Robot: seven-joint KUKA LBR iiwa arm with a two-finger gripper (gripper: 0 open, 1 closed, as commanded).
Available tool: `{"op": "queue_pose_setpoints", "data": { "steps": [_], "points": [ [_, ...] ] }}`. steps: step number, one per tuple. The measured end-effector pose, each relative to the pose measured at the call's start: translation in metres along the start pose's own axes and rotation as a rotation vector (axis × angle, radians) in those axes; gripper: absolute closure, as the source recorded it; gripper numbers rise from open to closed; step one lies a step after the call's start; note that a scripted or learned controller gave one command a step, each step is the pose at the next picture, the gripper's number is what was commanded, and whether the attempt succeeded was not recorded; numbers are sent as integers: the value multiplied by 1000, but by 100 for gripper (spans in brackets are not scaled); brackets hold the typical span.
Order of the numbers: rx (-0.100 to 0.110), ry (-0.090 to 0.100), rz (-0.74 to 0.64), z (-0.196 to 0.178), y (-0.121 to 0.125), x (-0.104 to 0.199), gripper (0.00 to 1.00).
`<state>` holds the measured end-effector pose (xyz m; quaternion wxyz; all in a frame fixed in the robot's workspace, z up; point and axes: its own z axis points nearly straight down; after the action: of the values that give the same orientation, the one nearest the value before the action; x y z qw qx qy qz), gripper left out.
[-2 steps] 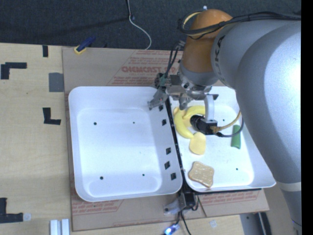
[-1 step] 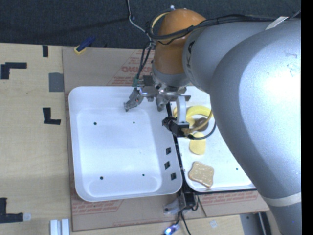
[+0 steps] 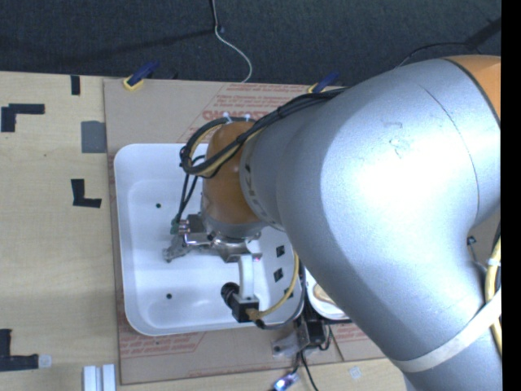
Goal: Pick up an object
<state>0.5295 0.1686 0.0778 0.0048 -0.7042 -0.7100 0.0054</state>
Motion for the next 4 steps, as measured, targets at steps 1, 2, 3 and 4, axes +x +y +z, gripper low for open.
{"op": "queue_pose_setpoints", "data": {
  "steps": [1,2,3,4],
  "points": [
    [-15,0,0,-7,45,68,0],
    [-14,1,5,-34,63,65,0],
    [-22,3,5,-112,112,64,0],
    [-12,-3,3,-116,109,64,100]
  ]
}}
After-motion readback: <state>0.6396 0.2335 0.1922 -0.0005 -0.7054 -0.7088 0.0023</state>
